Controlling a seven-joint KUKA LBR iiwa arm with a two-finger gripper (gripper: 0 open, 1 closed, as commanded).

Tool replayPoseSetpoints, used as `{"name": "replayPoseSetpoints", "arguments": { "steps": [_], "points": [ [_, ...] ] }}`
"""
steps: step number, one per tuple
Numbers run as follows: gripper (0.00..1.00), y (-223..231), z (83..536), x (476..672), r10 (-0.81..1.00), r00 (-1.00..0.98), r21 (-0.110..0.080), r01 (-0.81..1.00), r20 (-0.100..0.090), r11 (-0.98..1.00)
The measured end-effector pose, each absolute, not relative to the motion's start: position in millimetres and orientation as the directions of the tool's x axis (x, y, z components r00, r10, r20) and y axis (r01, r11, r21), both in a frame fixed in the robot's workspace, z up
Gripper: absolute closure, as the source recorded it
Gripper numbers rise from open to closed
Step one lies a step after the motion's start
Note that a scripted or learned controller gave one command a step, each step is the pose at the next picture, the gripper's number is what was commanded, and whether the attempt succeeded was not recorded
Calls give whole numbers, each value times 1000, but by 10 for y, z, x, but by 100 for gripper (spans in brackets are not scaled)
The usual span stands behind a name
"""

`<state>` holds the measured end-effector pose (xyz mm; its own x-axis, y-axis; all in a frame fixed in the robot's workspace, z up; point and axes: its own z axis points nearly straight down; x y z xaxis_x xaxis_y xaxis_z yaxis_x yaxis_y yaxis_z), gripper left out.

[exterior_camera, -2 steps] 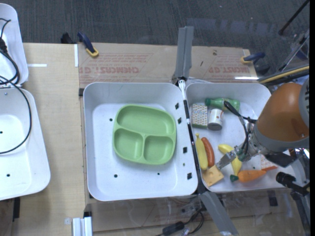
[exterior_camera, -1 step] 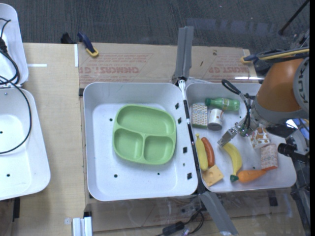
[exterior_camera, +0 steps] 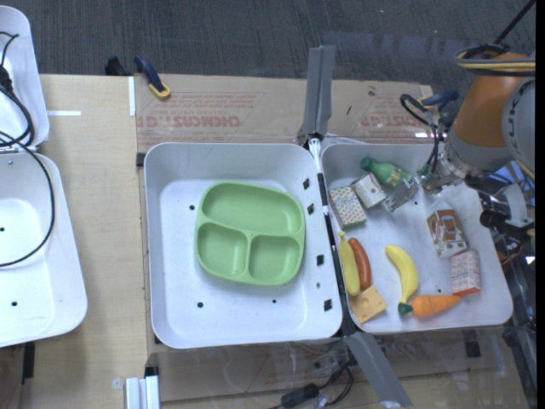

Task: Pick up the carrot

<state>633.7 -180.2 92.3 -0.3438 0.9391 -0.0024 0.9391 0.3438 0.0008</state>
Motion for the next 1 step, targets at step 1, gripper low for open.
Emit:
{"name": "replayPoseSetpoints", "arguments": {
  "steps": [1],
  "points": [
    [0,-1497,2109,5639,941,-338,1,941,-2,338]
  ]
}}
